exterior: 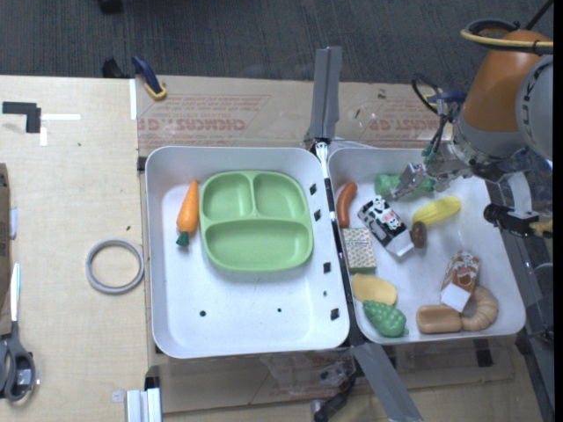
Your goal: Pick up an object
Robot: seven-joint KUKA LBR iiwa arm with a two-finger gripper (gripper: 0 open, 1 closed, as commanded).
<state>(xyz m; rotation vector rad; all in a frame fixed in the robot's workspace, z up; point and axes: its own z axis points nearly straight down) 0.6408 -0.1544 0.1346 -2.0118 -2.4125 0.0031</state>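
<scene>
You've got two white bins side by side. The left bin [176,323] holds a green divided plate [257,221] with three compartments, smooth plastic with rounded corners, and one toy carrot [187,209] lying just beside the plate's left edge.

The right bin [501,262] is the busy one, all toy food. Along its left wall there's a red sausage [346,204], a waffle-textured cracker [359,248], a yellow slice [374,289] and a bumpy green piece [384,319]. In the middle sits a cow-print milk carton [385,223] with a small brown nugget [419,233] just beside it and a yellow corn cob [436,209] above that. One green leafy piece [387,184] sits near the top. Bottom right has a bread roll [439,319], a croissant [480,310] and a wrapped brown snack [462,277].

The gripper [413,179] hangs low over the top of the right bin, just beside the leafy piece. Can't tell if its fingers are parted or closed.
</scene>
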